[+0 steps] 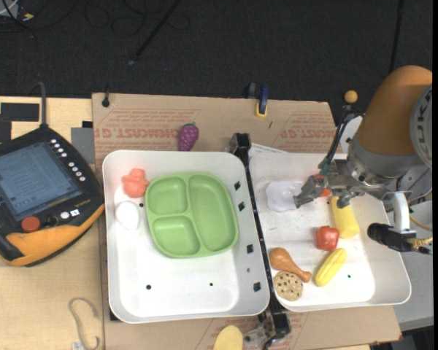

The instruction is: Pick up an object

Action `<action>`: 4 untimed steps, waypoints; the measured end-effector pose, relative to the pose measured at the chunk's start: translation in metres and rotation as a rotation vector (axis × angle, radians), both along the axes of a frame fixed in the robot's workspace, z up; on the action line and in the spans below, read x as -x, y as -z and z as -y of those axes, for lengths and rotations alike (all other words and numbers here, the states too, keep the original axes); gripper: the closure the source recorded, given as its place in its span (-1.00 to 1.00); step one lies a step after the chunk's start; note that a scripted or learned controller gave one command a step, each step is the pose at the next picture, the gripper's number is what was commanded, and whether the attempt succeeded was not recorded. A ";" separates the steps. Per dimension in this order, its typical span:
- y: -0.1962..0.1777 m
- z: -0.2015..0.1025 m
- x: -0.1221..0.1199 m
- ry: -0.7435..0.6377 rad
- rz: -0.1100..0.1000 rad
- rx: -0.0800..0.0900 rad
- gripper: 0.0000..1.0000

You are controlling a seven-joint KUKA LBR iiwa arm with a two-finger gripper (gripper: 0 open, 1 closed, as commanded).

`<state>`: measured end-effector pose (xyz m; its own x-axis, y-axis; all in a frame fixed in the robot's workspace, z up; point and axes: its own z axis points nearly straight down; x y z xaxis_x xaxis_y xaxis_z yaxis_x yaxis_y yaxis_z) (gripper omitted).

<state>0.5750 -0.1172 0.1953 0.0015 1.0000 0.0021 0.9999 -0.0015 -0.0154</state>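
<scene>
My gripper (315, 189) hangs over the right bin (394, 286); whether it is wide or narrow I cannot tell. Beside it: pale, translucent cup (281, 195), lying tipped.

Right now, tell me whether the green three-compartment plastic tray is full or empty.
Empty. The green three-compartment plastic tray in the left white bin shows bare green in all three sections; the orange toy and white egg lie beside it.

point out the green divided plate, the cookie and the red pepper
green divided plate (191, 215), camera view, on the ridge where its three compartments meet
cookie (288, 286), camera view, on the middle of its speckled top
red pepper (327, 237), camera view, on the middle of its red body
</scene>
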 end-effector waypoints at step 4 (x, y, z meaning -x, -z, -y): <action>0.097 -0.008 -0.002 0.004 0.010 0.000 1.00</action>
